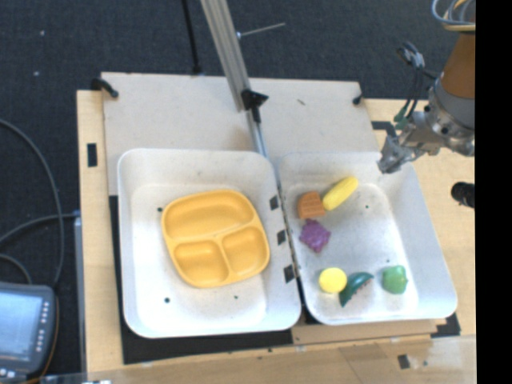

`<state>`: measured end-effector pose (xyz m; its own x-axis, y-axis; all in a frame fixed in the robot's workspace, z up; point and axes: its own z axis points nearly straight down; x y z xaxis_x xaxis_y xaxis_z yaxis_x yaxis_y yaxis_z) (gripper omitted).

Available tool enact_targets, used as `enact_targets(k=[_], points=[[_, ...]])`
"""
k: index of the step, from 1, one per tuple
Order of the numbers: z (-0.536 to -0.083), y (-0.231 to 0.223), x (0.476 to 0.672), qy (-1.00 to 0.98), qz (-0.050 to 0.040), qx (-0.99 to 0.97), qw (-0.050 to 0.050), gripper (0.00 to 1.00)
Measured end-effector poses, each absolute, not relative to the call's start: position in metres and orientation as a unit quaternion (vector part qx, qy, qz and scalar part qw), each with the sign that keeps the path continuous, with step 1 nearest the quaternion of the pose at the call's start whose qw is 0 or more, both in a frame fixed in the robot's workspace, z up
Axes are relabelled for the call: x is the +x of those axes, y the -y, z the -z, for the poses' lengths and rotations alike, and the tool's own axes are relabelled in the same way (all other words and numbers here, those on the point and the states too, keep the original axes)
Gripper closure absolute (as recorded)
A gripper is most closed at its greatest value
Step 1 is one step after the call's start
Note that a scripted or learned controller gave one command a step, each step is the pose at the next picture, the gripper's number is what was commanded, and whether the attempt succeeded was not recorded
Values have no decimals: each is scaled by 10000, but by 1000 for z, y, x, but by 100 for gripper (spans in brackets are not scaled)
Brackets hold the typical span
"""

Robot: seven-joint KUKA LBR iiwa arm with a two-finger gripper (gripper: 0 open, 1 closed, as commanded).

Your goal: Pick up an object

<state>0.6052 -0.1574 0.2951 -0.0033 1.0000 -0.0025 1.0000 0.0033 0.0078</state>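
Hanging over the far right corner of the right bin (pixel 416 214), the gripper (pixel 392 160) sits at the end of the grey arm (pixel 448 118), whose orange band (pixel 460 66) is cut off at the view's right side. The gripper's tip is small and blurred against the bin's rim, so I cannot tell whether it is spread or clenched, and nothing can be seen held in it. The nearest thing to it is the yellow oblong toy (pixel 340 192), which lies on the bin floor with its long axis running slantwise, its lower end toward the left and its upper end pointing up and to the right, roughly toward the gripper; the two are near but apart. The toy's lower end touches or just overlaps an orange-brown block (pixel 311 206); which one I cannot tell. Just below the block lies a purple lump (pixel 314 235). Along the near side of the bin lie a yellow ball (pixel 332 279), a dark teal piece (pixel 354 285) just beside it with its shape hard to make out, and a green piece (pixel 394 279), all well apart from the gripper. The left bin (pixel 144 182) holds a yellow divided tray (pixel 216 237) with three compartments, set at a slight slant. An aluminium post (pixel 224 38) rises from the bench (pixel 184 106) behind the bins.
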Motion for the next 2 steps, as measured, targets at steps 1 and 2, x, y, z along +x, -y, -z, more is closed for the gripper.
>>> enact_targets(k=[1, 2], points=[[-284, 101, 590, -7093, -3, 7049, 1, 100], [-285, 54, 572, -7094, -7, 7048, 2, 100]])
